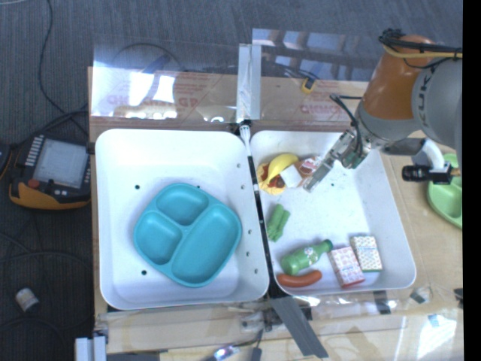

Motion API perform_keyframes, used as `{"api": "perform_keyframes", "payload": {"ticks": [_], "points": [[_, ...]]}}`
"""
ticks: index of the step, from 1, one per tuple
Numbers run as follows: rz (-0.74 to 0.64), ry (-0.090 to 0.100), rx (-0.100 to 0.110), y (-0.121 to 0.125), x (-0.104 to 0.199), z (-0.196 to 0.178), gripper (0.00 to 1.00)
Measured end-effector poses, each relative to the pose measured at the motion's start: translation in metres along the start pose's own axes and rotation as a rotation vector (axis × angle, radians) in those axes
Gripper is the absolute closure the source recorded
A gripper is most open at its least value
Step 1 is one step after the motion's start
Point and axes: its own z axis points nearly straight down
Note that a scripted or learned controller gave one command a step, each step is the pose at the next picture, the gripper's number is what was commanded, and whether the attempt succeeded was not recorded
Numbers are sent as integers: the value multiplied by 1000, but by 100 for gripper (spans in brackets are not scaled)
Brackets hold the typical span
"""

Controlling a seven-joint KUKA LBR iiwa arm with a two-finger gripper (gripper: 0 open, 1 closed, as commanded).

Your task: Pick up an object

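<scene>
In the right bin [376, 201] lie a yellow banana [281, 165], a small red and white item [306, 165], a green block [277, 222], a green bottle [304, 257], a red sausage [298, 279] and two speckled pink boxes [345, 266] [367, 252]. My gripper [314, 179] slants down to the left from the orange-banded wrist [391, 81]. Its tip is low in the bin's upper part, just right of the red and white item and the banana. Nothing is visibly held.
The left bin [120, 164] holds a teal divided plate [188, 234]. A raised divider [254, 194] separates the bins. A handheld controller [52, 173] lies on the floor at left, and a green object [449, 198] sits beyond the right bin.
</scene>
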Motion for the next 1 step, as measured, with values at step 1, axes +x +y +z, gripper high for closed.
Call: {"api": "perform_keyframes", "payload": {"ticks": [1], "points": [[-137, -9, 11, 16, -14, 37, 0]]}}
